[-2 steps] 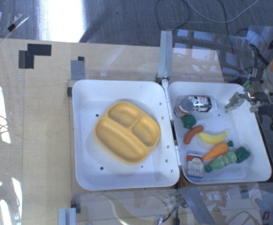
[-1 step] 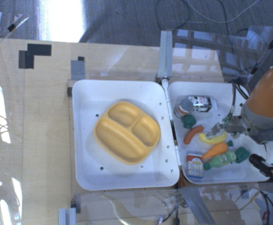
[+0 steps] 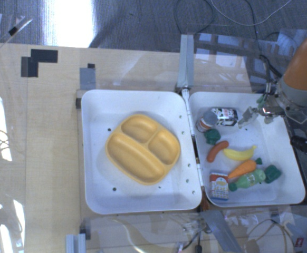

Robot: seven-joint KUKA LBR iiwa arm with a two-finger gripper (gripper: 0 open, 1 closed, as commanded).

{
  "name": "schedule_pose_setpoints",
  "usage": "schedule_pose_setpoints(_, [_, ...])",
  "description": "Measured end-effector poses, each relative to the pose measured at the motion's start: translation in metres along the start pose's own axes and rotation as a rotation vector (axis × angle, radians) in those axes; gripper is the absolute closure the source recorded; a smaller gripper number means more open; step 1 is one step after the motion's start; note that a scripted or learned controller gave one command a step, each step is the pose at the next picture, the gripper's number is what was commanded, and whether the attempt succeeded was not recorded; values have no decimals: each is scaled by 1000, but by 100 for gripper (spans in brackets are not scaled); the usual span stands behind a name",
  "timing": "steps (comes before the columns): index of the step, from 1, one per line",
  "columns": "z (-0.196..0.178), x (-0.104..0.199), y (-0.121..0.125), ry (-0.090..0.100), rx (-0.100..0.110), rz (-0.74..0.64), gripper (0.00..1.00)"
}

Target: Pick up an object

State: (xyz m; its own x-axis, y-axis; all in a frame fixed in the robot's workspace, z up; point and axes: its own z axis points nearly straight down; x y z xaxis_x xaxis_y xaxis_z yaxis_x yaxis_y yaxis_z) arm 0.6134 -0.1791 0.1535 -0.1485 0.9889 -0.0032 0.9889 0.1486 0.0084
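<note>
Pincer [image 3: 252, 114] seen at right bin's far side — grip state cannot be told; can [image 3: 218, 117] just left, axis left-right.

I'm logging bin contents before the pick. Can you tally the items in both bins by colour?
Yellow: 2, divided plate, banana
Orange/red: 3, sausage, carrot, carton
Green: 2, bottle, small piece
Dark: 1, can
Total: 8
</note>
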Motion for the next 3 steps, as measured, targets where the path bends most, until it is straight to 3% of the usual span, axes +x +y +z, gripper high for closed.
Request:
schedule_pose_setpoints(1, [35,29,34,1,1,-28,0])
schedule_pose_setpoints(2, [59,48,58,-4,33,-161,0])
schedule_pose_setpoints(3, [48,48,59,-5,35,-166,100])
